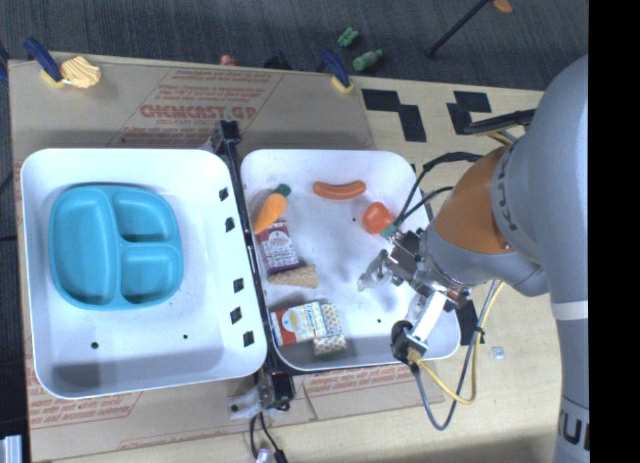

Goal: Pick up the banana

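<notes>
Firstly, front of right bin (330,156): printed carton (310,323) lying flat.
Gripper (374,273): low over bare bin floor, right of the carton; spread or pressed together, cannot tell.
Mid bin: dark snack packet (280,249), carrot (268,211) just behind it.
Back of bin: red round item (377,217), sausage (339,189) near it.
Left bin (40,351): blue divided tray (115,244).
Banana: position cannot be told; no yellow fruit made out among these items.

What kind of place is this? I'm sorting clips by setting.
Probably a robot lab test bench: a grey arm reaches over two white bins, toy food like a carrot lies in one, and cardboard lines the bench.
</notes>
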You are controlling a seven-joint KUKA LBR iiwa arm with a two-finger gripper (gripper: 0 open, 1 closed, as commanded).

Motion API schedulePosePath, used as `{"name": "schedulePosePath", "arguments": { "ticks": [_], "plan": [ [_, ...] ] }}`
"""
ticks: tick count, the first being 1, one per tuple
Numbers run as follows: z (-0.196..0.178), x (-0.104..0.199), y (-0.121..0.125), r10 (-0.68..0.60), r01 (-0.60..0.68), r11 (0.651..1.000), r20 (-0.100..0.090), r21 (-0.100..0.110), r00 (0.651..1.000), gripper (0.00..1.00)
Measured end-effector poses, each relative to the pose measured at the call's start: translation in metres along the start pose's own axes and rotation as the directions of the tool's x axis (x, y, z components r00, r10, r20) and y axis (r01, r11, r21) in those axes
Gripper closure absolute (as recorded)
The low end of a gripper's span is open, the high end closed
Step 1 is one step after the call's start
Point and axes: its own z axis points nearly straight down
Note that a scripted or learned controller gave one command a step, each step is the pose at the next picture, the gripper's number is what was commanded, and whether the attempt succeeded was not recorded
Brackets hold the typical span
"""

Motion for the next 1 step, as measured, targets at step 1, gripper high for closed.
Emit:
{"name": "schedulePosePath", "arguments": {
  "ticks": [1],
  "plan": [
    [0.0314,0.0606,-0.0597,0.027,-0.027,1.0,-0.002,0.001,1.0,0.0]
  ]
}}
